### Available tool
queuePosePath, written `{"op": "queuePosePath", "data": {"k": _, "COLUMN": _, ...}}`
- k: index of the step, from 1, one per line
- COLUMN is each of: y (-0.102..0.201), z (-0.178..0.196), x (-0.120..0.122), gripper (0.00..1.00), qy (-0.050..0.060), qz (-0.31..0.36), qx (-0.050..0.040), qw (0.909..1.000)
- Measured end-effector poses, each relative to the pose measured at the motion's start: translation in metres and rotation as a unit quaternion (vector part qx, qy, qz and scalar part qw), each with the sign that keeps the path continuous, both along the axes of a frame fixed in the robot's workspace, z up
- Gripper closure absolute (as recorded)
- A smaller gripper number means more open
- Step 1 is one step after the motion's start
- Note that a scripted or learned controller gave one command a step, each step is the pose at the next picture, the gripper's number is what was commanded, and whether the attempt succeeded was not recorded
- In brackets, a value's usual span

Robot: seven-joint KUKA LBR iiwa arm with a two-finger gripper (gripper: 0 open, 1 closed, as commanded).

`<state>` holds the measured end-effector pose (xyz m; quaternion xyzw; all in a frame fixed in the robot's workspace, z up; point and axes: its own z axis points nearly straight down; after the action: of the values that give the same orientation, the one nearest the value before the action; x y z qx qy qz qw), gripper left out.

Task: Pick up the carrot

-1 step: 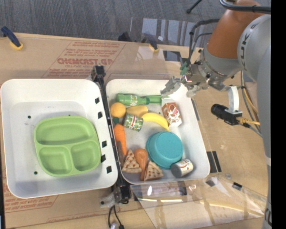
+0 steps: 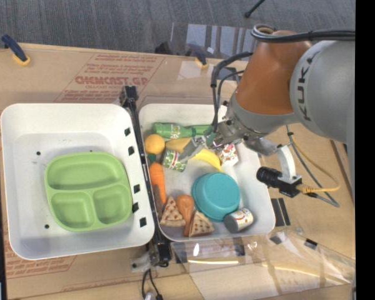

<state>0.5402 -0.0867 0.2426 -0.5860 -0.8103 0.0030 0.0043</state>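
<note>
The carrot [image 2: 157, 181] is a long orange piece lying lengthwise along the left wall of the right bin [image 2: 260, 189], its tip pointing toward the near edge. My gripper [image 2: 207, 142] hangs low over the back middle of that bin, above the banana [image 2: 207, 158] and a small crumpled packet [image 2: 174, 160]. It stands up and to the right of the carrot, roughly a hand's width away, and nothing of the carrot is under it. The grey and orange arm covers the bin's back right corner.
Around the carrot lie a yellow-orange round fruit [image 2: 154, 144], a green can [image 2: 175, 130], a teal bowl [image 2: 216, 194], two pizza slices [image 2: 172, 213], a drumstick [image 2: 185, 205] and a small tin [image 2: 239, 219]. The left bin [image 2: 25, 130] holds a green divided plate [image 2: 87, 189].
</note>
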Motion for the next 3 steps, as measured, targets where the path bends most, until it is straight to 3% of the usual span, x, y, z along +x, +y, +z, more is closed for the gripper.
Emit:
{"op": "queuePosePath", "data": {"k": 1, "y": 0.04, "z": -0.053, "x": -0.064, "gripper": 0.0, "qy": 0.002, "qz": 0.007, "qx": 0.0002, "qw": 1.0}}
{"op": "queuePosePath", "data": {"k": 2, "y": -0.036, "z": -0.126, "x": -0.052, "gripper": 0.0, "qy": -0.02, "qz": 0.071, "qx": 0.0005, "qw": 0.9973}}
{"op": "queuePosePath", "data": {"k": 3, "y": -0.012, "z": -0.143, "x": -0.055, "gripper": 0.0, "qy": -0.017, "qz": 0.015, "qx": -0.0014, "qw": 0.9998}}
